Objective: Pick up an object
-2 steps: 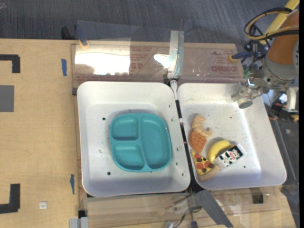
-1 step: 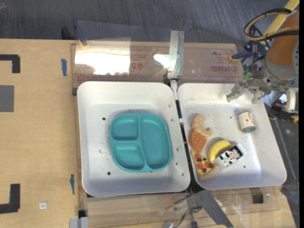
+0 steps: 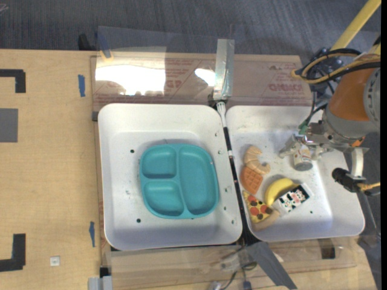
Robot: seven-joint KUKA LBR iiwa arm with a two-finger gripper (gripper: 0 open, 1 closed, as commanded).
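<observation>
The right bin [image 3: 346, 221] holds several toy foods along its left side: a pale bread piece [image 3: 253, 155], an orange waffle [image 3: 254, 177], a yellow banana [image 3: 277, 189], a pizza slice [image 3: 260, 211] and a small white box with black marks [image 3: 293, 199]. My gripper [image 3: 304, 154] hangs low over the bin's middle, up and to the right of the banana and apart from every toy. Nothing shows in its grasp. The orange-banded wrist [image 3: 354, 101] rises behind it at the right.
The left bin [image 3: 115, 162] carries a teal divided plate [image 3: 179, 180]. A clear plastic sheet and a metal strip [image 3: 224, 71] lie behind both bins. Cables [image 3: 326, 62] loop near the arm at the upper right.
</observation>
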